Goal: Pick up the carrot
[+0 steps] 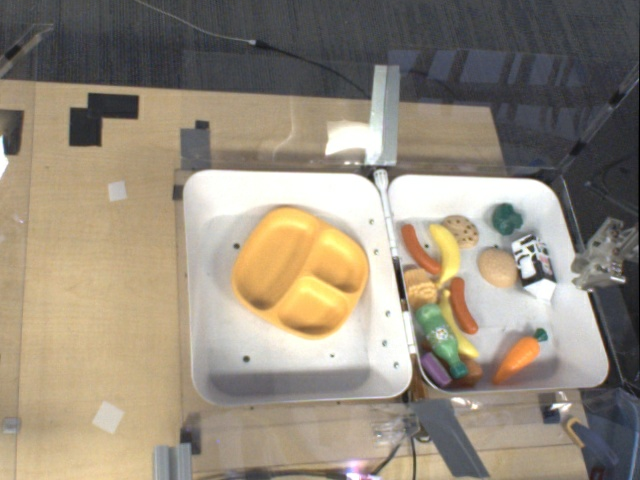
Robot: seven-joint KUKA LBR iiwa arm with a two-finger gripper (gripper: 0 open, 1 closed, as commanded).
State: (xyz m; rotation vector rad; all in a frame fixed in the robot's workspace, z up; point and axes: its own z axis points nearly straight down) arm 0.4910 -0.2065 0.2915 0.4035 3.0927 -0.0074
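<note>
The carrot [517, 358] lies in the right bin's [570, 218] near corner, beside a green bottle [440, 336]. The gripper [603, 258] hovers at that bin's right rim, holding nothing.

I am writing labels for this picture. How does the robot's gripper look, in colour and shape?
At the right edge, beside the right bin, the gripper shows as a small pale grey metal part. It looks angular and bracket-like, with thin struts and a few darker gaps. No markings can be made out on it.
</note>
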